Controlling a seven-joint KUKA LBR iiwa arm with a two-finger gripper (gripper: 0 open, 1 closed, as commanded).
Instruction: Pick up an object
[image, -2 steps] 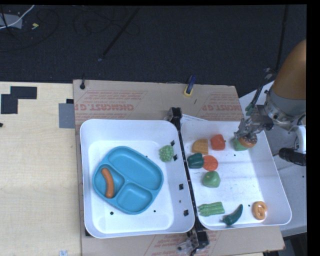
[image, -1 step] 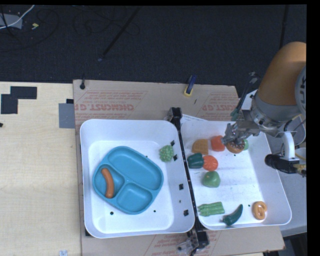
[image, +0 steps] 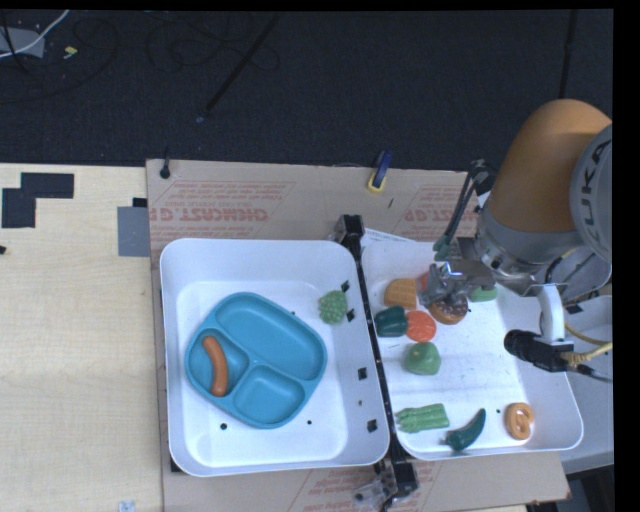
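My gripper (image: 444, 296) is low in the right bin (image: 548, 395), near its back middle. Right under it lies a small brown round item (image: 449, 314), partly covered by the gripper. Close to its left are a yellow-orange piece (image: 401, 292), a red-orange tomato (image: 421, 326) and a dark green pepper (image: 389, 321). A light green piece (image: 484, 294) peeks out just to the gripper's right.
Further forward in the right bin lie a green vegetable (image: 422, 358), a light green ridged piece (image: 421, 417), a dark green chili (image: 466, 430) and a small bagel (image: 518, 420). The left bin (image: 190, 420) holds a blue divided plate (image: 256, 358) with a sausage (image: 215, 364), and a broccoli piece (image: 333, 306).
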